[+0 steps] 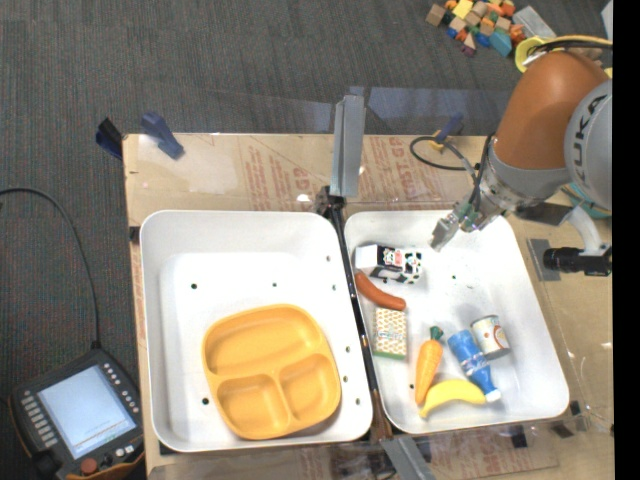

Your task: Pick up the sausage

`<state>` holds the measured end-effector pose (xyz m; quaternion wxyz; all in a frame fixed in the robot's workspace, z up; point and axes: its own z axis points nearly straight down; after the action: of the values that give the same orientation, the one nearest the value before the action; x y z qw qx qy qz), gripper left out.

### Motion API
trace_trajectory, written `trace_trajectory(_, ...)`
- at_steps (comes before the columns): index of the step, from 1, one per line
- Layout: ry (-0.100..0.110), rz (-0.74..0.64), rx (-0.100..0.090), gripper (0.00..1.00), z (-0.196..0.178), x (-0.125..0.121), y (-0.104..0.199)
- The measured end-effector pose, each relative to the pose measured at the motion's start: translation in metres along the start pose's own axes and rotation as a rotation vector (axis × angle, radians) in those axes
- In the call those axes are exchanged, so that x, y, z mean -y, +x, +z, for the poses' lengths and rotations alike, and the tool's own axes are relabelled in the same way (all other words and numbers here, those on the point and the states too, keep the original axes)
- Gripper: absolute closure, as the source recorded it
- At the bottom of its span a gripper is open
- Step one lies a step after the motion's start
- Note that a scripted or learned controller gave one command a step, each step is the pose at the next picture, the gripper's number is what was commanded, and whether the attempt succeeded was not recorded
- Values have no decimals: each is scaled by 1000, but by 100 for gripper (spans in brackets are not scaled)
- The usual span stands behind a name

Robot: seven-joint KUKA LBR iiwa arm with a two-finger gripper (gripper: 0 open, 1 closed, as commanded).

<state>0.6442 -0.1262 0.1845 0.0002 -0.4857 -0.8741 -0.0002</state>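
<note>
While hovering over the right white bin [530, 298], two-finger gripper [445, 232], grip state impossible to tell; reddish-brown sausage [380, 292] lying below-left, well apart.

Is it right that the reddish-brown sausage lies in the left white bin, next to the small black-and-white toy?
Not quite. The camera view shows the reddish-brown sausage in the right white bin, near its left wall, next to the small black-and-white toy.

Robotics lab, test cell.
Grey carpet floor [200, 48] under a taped cardboard tabletop [250, 173], teach pendant [75, 413] on a cable, loose wiring, scattered coloured blocks [480, 16], two white bins [165, 258] of toy items.
</note>
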Motion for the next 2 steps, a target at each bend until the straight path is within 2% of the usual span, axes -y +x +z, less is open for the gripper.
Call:
trace_trajectory(1, -9, -97, 9, 100, 64, -11, 10)
trace_trajectory(2, -1, -218, 1, 100, -11, -17, 28)
